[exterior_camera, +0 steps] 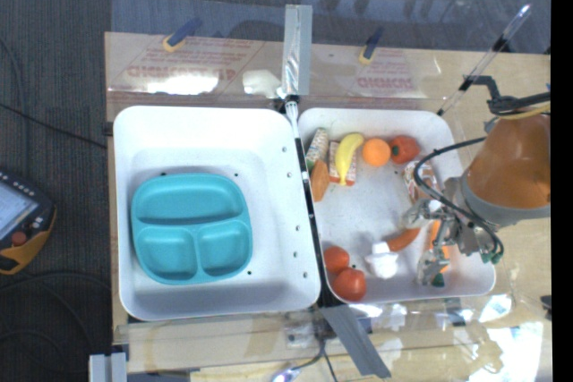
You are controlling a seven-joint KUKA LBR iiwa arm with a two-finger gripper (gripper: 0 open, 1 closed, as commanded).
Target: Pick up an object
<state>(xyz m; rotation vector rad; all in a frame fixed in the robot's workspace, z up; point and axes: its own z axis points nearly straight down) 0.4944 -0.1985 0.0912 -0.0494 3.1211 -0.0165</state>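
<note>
Several toy foods crowd the right bin (394,116): a carrot (405,238) at lower right of the frame, tomatoes (345,275) along the bottom edge, a banana (346,157) and orange (376,153) above. The gripper (436,248) hovers by the carrot, its opening impossible to tell. Cables and clutter could deflect the grab.

Left shallow white plastic bin (269,134) holds one teal three-compartment plastic tray (191,225), lying flat, set toward the bin's left side. Light brown tabletop (224,67) beyond the bins carries two printed sheets under clear film. Dark grey carpeted floor (54,13) surrounds the tabletop. Black-and-orange handheld pendant (20,228) lies on the floor at far left.
</note>
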